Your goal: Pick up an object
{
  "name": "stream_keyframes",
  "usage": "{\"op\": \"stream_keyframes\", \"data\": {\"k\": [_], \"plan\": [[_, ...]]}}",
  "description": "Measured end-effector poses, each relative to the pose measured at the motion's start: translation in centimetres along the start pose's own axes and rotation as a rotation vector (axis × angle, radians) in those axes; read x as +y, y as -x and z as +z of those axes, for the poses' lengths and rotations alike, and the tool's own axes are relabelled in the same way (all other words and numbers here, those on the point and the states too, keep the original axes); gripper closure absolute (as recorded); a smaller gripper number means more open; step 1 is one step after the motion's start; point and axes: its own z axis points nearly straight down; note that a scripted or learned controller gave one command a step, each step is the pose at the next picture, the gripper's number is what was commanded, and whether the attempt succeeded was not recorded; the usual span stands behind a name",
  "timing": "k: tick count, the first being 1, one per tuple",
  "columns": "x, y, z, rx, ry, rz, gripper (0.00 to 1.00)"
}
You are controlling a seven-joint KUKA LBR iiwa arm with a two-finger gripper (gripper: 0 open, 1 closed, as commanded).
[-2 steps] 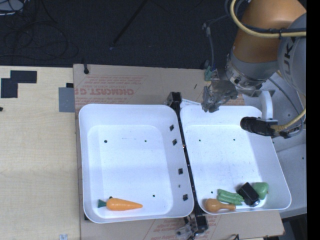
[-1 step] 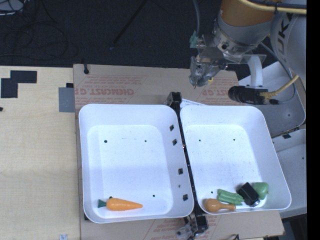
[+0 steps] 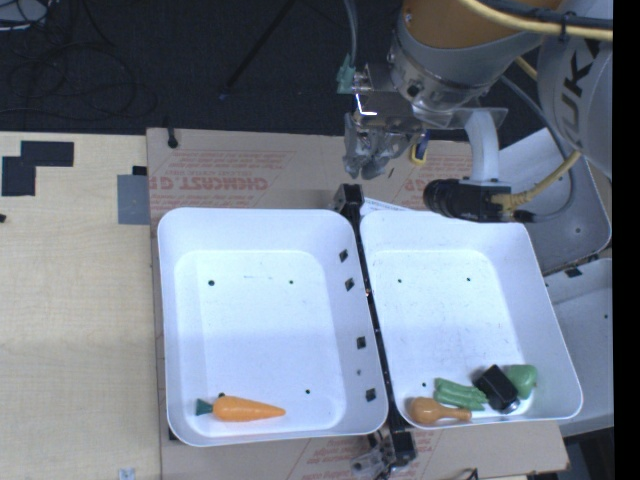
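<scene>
The grey arm (image 3: 470,28) comes in from the right side of the view, and its claw (image 3: 372,160) hangs above the far edge of the two bins, about over the place where they meet. The claw looks blurred and is seen from above, so I cannot tell if it is released or clenched. The things that can be picked all lie low in the bins, on the near side, well apart from the claw. In the left bin (image 3: 165,268) there is one orange carrot (image 3: 248,408) with a small green top. It lies flat near the near wall, towards the left corner, with the green end pointing left. In the right bin (image 3: 545,298) four things lie close together in the near right corner. A tan pear-shaped toy (image 3: 436,411) lies most to the left, and just beside it, a little farther back, is a green pod (image 3: 460,394). A black block (image 3: 497,387) lies tilted next to the pod and seems to touch it, and a rounded green piece (image 3: 522,376) shows just behind the block on its right side. The two white bins stand side by side, joined by a dark strip (image 3: 362,298) with small clips. They rest on a brown cardboard sheet (image 3: 250,163) with red print, and this sheet lies on the pale wooden table (image 3: 70,308).
</scene>
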Motion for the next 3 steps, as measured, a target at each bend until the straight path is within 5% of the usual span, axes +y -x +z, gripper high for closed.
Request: {"op": "stream_keyframes", "data": {"k": [1,2,3], "plan": [[-0.3,-7.8,-8.9,0.000,0.003,0.001,1.00],[3.7,-12.2,-4.1,-0.005,-0.009,0.006,1.00],[3.1,-12.1,-8.5,-0.004,-0.002,0.004,1.00]]}}
